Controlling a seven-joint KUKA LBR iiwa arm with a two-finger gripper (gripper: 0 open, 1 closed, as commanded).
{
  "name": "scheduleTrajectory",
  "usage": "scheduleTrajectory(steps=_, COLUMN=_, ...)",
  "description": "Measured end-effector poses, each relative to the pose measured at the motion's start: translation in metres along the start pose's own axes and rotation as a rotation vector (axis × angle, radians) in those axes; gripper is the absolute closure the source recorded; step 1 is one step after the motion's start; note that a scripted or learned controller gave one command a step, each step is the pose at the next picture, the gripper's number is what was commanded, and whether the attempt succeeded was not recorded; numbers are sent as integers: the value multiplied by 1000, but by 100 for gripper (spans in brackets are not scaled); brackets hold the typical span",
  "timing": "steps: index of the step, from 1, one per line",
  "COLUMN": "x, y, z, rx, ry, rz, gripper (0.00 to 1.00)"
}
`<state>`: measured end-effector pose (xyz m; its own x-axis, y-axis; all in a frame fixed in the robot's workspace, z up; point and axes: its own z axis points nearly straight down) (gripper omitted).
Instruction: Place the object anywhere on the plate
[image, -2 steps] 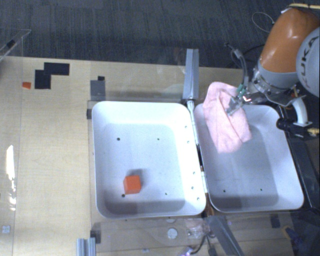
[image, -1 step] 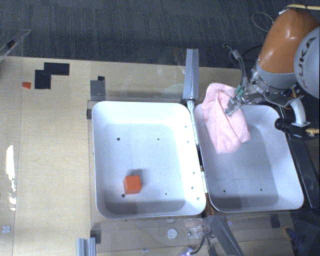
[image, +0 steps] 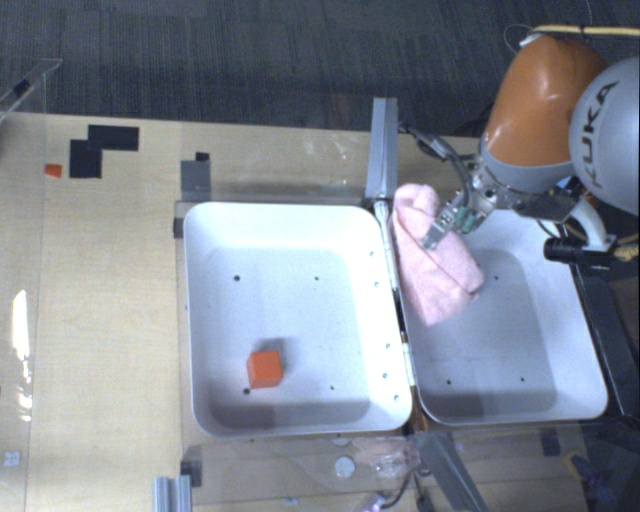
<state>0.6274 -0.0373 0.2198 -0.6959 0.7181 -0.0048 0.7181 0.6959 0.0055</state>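
In the camera view, the gripper (image: 437, 233) is over the pink cloth (image: 437, 262) at the left side of the right bin (image: 560, 400); if it pinches the cloth, I cannot tell. An orange cube (image: 265, 369) lies in the left bin (image: 215, 300), near its front edge.

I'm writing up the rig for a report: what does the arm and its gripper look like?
The arm is bulky and rounded, with a glossy orange shell beside a grey one lettered KUKA. Dark cables trail near the wrist. The gripper is small and metallic, with slim fingers and greenish touches.
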Motion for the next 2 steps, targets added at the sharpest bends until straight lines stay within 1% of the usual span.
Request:
scheduleTrajectory(steps=1, x=52, y=14, z=1, rx=-1, ry=0, rz=-401, gripper=100)
scheduleTrajectory(steps=2, x=91, y=43, z=-9, rx=-5, ry=-4, rz=-800, gripper=100)
